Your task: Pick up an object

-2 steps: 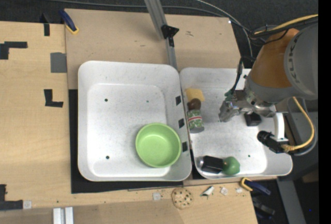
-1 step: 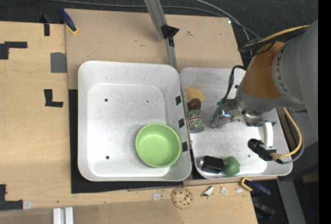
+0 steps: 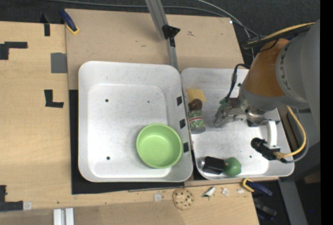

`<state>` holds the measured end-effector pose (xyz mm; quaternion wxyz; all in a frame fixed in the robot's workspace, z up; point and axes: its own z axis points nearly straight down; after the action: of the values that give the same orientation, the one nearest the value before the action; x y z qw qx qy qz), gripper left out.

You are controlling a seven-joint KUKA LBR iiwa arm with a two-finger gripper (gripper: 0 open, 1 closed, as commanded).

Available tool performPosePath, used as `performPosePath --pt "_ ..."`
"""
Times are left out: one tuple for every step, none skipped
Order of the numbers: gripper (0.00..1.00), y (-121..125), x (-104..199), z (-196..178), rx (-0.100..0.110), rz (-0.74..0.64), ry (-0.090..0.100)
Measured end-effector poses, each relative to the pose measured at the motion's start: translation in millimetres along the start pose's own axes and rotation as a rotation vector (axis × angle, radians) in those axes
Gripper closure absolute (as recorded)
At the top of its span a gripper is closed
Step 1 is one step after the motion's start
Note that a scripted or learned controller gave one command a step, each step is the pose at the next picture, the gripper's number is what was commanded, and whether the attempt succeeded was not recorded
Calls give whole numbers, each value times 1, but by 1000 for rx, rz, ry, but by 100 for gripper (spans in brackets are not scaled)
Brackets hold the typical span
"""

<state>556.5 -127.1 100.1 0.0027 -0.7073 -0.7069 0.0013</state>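
- In the camera view, on the tan counter (image 3: 125,31), two shallow white bins sit side by side: a left bin (image 3: 104,76) and a right bin (image 3: 208,76), their inner walls touching.
- The left bin holds a green bowl (image 3: 158,145), upright, in its near right corner.
- In the right bin, against the wall next to the left bin, a small bottle (image 3: 196,113) lies with its tan cap toward the far side and its speckled green end toward the near side.
- Along the near edge of the right bin a black object (image 3: 212,164) lies touching a green ball (image 3: 232,166) on its right.
- The arm (image 3: 270,76), grey with an orange band, reaches in from the right over the right bin.
- The tool (image 3: 222,117) points down at the bin floor just beside the bottle, on its right; nothing shows between its fingers, and I cannot tell whether they are spread or closed.
- On the counter below the bins lies a round brown disc (image 3: 181,199).
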Motion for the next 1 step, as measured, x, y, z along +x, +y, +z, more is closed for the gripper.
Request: performPosePath --pt "100 3 8 -47 -4 -2 0"
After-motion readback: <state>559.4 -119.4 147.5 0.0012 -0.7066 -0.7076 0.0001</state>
